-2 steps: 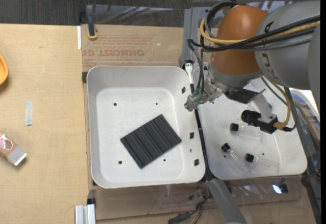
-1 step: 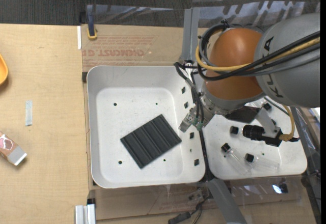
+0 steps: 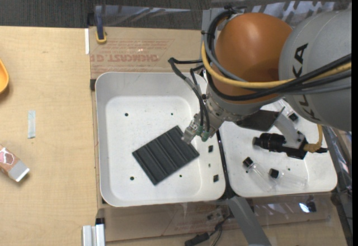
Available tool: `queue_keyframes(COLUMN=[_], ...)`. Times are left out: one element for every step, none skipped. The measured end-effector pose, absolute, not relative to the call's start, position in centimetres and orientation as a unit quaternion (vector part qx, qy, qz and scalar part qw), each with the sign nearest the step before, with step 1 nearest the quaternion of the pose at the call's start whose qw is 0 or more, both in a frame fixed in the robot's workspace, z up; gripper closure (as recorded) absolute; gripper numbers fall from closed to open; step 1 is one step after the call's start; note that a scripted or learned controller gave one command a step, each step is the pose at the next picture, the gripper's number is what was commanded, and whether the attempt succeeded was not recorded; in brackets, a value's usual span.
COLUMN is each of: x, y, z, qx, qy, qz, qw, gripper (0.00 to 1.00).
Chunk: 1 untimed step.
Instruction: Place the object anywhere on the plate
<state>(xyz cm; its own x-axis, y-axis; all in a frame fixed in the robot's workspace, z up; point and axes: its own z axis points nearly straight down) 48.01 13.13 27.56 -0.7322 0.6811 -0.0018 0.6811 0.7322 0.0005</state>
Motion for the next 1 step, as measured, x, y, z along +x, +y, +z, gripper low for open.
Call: queue_keyframes(x=[49.30], y=[17.87], z=[31.26], qx=[0.252], qy=[0.968], qz=[-0.0001], qw=[0.001], gripper=[1.00])
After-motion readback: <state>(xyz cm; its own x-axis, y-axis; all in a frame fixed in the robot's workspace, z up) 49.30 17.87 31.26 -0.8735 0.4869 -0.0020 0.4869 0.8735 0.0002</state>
